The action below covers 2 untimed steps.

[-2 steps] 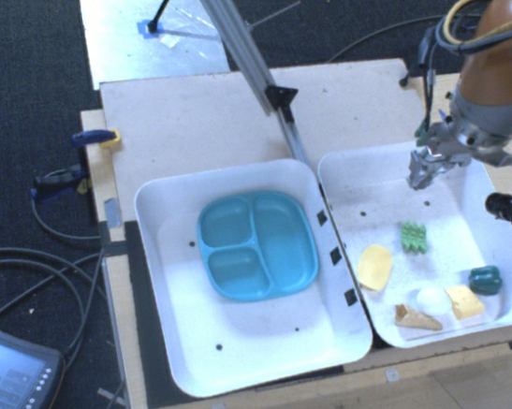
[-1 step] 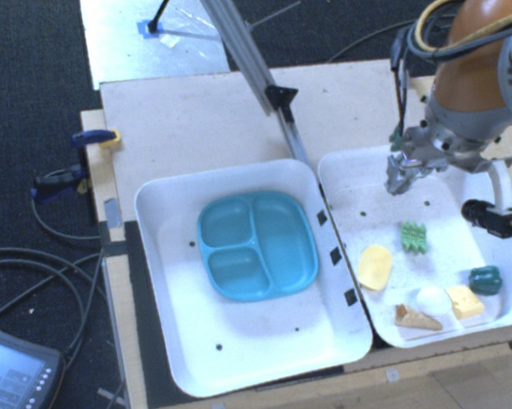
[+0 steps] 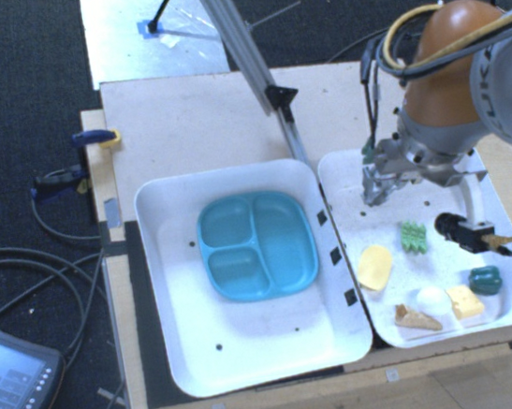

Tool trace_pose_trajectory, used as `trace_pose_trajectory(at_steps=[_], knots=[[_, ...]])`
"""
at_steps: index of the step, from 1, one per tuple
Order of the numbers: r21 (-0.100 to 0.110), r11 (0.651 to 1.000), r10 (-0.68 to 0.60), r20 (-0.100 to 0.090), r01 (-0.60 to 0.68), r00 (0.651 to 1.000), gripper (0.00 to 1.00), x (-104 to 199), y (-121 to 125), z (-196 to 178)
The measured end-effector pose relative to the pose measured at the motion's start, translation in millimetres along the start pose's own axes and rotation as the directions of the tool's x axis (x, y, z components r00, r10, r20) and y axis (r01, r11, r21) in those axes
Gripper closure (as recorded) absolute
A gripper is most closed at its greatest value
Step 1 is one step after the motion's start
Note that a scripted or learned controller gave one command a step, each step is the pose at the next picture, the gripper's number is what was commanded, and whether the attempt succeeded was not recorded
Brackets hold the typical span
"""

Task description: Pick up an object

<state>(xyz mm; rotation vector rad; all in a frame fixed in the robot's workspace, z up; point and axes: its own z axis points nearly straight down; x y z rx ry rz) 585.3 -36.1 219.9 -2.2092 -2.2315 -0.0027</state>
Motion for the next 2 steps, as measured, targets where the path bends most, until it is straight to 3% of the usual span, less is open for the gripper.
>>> trace_pose_trajectory(at_steps=[2], knots=[[-0.002, 1.000, -0.002, -0.001, 0.002, 1.000, 1.00, 90, -26, -10]])
